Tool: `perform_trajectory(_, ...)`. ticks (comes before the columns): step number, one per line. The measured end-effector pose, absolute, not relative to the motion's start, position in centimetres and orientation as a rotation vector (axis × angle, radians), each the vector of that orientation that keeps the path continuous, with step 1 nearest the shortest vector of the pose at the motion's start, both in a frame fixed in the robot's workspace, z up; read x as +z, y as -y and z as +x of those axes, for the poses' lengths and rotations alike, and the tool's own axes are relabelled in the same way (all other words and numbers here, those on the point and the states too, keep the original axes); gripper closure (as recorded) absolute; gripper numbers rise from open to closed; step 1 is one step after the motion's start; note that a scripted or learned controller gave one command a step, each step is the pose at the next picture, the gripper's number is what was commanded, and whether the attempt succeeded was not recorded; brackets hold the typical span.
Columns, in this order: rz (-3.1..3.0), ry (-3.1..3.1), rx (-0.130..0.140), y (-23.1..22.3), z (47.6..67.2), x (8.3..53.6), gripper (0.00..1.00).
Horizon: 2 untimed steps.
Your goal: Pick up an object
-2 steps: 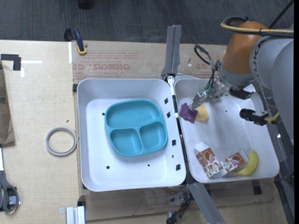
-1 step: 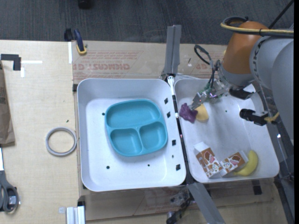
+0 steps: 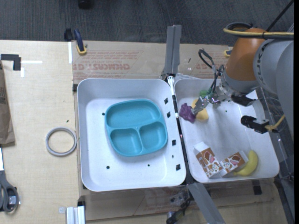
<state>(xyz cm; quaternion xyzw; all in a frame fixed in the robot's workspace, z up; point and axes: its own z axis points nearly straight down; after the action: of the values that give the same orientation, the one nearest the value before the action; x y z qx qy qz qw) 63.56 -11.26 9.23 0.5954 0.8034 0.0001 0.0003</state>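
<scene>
A: So, where is the gripper point(image 3: 202, 105) now?

B: Low over the right bin point(image 3: 219, 134), at its upper left part. The arm point(image 3: 261, 55) comes in from the right, orange band at top.

A: Fingers wide or narrow?

B: Cannot tell, sorry. The tip is small and dark there, and it overlaps w/ the things under it.

A: What is under it?

B: A yellow piece point(image 3: 202, 115) and a purple toy point(image 3: 187, 112). The yellow piece is just below the tip, touching or nearly; I cannot tell which. The purple toy is just beside it on the left, near the bin wall. Also a small green bit point(image 3: 204, 93) near the tip, too small to say what it is.

A: Is it holding something?

B: Nothing seen between the fingers.

A: Other things in the right bin?

B: At the lower edge, a carton point(image 3: 218, 162) lying flat, w/ a banana point(image 3: 249, 164) touching its right end. Both well apart from the gripper.

A: And the left bin point(image 3: 93, 143)?

B: A blue tray point(image 3: 135, 127) w/ three compartments, approx. in the middle.

A: Outside the bins?

B: A grey ring point(image 3: 61, 141) on the bench point(image 3: 37, 101), left of the left bin. Scissors point(image 3: 8, 196) at the lower left corner.
</scene>
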Motion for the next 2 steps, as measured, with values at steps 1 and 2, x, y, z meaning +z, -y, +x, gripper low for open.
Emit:
perform_trajectory(1, 1.876, -2.516, 0.002, 11.47, 63.6, 10.23, 1.0)
perform_trajectory(2, 1.877, -2.517, 0.001, 11.48, 63.59, 10.22, 0.0)
